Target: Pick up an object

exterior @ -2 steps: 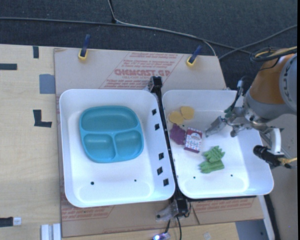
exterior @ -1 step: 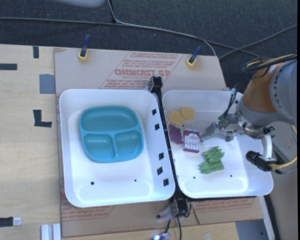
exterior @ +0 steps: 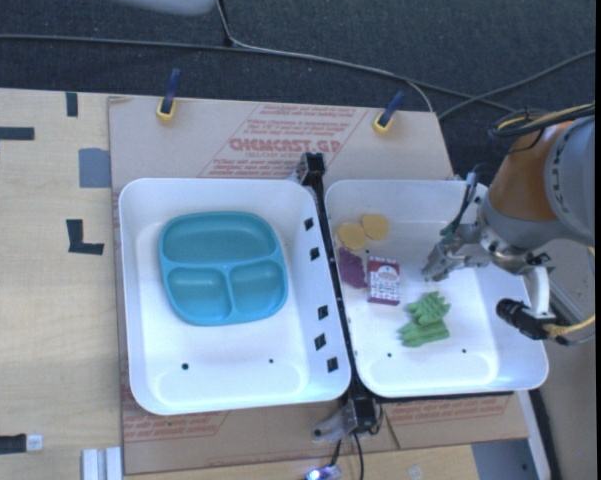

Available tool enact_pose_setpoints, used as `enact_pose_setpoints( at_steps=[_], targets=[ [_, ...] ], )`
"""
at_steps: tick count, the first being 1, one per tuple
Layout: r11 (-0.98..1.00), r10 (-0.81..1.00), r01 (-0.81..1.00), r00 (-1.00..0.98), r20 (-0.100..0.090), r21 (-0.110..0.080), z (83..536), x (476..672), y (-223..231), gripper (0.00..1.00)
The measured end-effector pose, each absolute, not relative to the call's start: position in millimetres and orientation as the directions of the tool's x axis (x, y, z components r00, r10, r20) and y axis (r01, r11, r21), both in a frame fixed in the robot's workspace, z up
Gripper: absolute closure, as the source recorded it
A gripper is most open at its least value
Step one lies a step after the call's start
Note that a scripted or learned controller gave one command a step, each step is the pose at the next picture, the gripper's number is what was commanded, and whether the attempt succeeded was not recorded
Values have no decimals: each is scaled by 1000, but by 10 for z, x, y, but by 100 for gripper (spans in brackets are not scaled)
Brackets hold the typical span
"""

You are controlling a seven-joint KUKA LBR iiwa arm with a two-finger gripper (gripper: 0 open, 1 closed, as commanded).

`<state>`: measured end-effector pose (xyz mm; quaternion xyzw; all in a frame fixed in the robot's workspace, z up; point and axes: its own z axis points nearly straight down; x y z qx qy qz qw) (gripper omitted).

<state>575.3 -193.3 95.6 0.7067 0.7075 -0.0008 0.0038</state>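
The right bin (exterior: 500,368) holds a green leafy toy (exterior: 425,320), a small red and white box (exterior: 384,279), a purple piece (exterior: 352,266) and two yellow discs (exterior: 363,231). My gripper (exterior: 442,265) hangs low in the right bin, just above the green toy and to the right of the red box. Nothing shows between its fingers. The grey arm with its orange band (exterior: 525,183) reaches in from the right.
The left bin (exterior: 140,368) holds a blue divided tray (exterior: 223,266). A black divider clip strip (exterior: 325,278) runs between the two bins. Cables (exterior: 540,323) hang off the arm at the right bin's right edge.
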Motion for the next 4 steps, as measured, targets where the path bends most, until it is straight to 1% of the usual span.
enact_pose_setpoints(
  at_steps=[1,2,3,4],
  targets=[
    [1,1000,1000,-1,0,1,1369,5730,-1928,100],
    [2,1000,1000,-2,-1,3,1982,5756,-1971,100],
    [2,1000,1000,-2,-1,2,2403,5733,-1990,100],
    [5,1000,1000,-5,1,-2,2400,5666,-1557,100]
  ],
)
